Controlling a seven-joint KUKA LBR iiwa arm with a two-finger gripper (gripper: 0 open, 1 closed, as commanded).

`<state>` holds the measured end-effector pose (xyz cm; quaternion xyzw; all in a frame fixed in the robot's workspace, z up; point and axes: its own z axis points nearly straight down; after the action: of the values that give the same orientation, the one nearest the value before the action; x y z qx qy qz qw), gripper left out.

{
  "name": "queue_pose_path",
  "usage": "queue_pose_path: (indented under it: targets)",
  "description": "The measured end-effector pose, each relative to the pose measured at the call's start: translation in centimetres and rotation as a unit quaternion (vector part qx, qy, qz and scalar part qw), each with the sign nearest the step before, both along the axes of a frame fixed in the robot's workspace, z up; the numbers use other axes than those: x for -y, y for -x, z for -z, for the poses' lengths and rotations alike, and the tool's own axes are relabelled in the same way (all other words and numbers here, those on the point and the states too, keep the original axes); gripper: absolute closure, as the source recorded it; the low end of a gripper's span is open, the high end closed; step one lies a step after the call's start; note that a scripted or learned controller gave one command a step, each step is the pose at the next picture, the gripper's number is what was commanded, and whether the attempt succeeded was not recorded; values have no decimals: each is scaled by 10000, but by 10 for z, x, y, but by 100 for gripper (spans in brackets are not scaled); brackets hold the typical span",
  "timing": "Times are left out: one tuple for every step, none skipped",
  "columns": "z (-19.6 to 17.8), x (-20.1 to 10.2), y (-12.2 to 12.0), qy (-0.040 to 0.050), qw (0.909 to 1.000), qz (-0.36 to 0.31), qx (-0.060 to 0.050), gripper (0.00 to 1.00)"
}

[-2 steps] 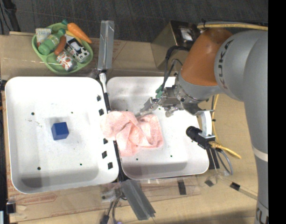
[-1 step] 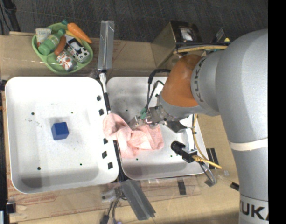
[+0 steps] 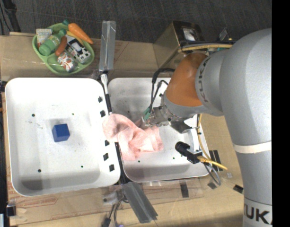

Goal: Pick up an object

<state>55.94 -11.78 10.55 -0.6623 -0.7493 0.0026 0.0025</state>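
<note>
Left bin (image 3: pixel 21 103): floor open on all sides of a lone blue cube (image 3: pixel 61 132), well apart from the walls.
Right bin (image 3: pixel 130 86): crowded; the arm (image 3: pixel 215 79) covers its right half, and a pink cloth (image 3: pixel 133 136) lies over the left wall.
Counter (image 3: pixel 17 46): a green bowl (image 3: pixel 43 60) of toys at the far-left corner.

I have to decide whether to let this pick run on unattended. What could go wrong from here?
1. The pink cloth lies over the wall between the two bins, so a lift might drag it across or snag it there.
2. The gripper sits low at the cloth's edge, close under the wrist; it may pinch only a fold, which could slip out.
3. The blue cube in the left bin is far from the gripper.
</note>
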Motion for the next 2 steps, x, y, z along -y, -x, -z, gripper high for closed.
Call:
queue_pose_path:
  targets:
    - [0,0,0,2,10000,0,3,0]
    - [-9,-1,0,5,10000,-32,-10,100]
